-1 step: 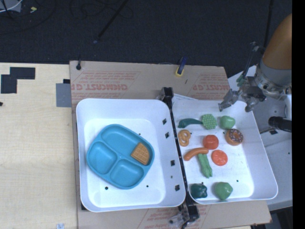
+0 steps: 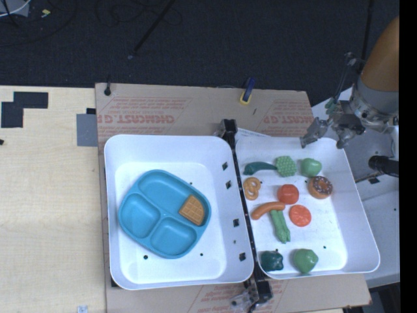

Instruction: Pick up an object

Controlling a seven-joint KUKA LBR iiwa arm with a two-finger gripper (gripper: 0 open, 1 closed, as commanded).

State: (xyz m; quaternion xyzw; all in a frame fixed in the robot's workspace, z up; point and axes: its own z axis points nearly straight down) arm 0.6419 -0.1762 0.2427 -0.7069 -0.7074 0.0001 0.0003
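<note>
The right bin holds several toy foods: a green broccoli piece, a green apple, a brown donut, a red tomato, a pretzel, an orange sausage, a red slice, a green bean pod, a dark pepper and a green pear. My gripper hangs over the bin's far right corner, above the apple, fingers spread open and holding nothing.
The left bin carries a blue divided tray with a waffle piece in one compartment. A dark green pepper strip lies by the broccoli. A black clip divider joins the bins.
</note>
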